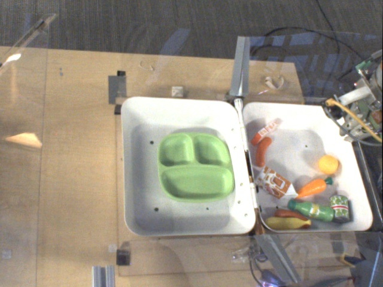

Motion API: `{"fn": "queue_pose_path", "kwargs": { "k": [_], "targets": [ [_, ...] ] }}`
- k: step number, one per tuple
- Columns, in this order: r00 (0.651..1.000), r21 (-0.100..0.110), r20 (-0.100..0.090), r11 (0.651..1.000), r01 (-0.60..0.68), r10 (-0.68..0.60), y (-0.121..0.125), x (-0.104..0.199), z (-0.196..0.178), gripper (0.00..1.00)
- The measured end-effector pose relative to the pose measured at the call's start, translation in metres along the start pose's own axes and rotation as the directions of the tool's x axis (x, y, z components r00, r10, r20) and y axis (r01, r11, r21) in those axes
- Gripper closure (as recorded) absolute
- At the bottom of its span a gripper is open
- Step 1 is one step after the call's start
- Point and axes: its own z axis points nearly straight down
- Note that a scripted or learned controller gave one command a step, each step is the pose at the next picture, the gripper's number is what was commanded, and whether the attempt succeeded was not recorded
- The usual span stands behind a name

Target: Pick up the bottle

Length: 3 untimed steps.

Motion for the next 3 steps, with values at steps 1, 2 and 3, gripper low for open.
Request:
{"fn": "queue_pose_path", "kwargs": {
  "k": [1,2,3],
  "targets": [
    [0.996,0.001,0.001,0.996,-0.087,0.087,-0.08,0.054,0.026,1.0],
    [0.997,0.002,-0.001,0.997,-0.075,0.075,-0.157,0.023,0.041,1.0],
    [0.997,0.001,-0.002,0.997,-0.083,0.083,-0.104,-0.062,-0.006,1.0]
  ]
}}
